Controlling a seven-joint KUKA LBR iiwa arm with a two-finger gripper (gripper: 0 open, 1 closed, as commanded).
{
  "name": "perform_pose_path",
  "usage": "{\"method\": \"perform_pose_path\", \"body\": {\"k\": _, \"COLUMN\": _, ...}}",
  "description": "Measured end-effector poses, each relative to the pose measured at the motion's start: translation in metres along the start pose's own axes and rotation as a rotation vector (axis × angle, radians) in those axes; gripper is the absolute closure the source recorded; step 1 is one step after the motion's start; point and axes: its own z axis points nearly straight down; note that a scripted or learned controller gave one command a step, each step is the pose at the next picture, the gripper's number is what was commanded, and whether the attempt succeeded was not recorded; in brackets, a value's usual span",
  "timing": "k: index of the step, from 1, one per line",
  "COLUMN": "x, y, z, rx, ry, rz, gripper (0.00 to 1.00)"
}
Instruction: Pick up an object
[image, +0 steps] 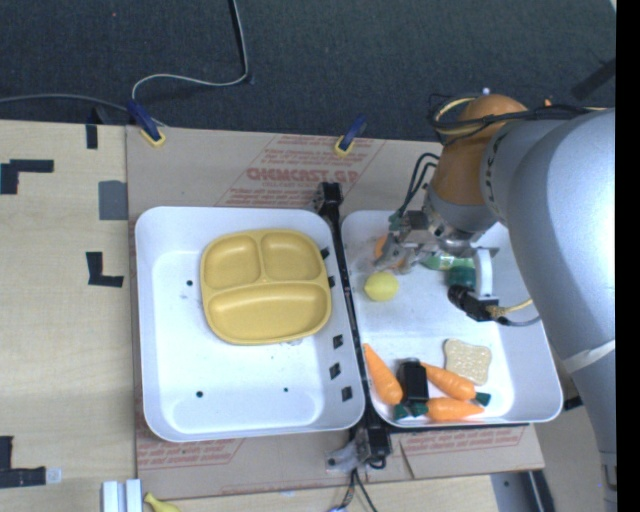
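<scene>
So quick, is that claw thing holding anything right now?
Gripper: low in the right bin, near the yellow ball; whether it grips anything cannot be told.

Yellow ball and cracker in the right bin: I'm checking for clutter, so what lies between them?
In the camera view, only bare white bin floor lies between the yellow ball and the cracker. The carrots sit nearer the front rim.
</scene>
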Motion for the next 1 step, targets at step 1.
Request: {"method": "perform_pose_path", "body": {"k": 1, "x": 0.0294, "y": -0.0861, "z": -0.0885, "rx": -0.001, "ry": 0.003, "rz": 0.001, "gripper": 1.0}}
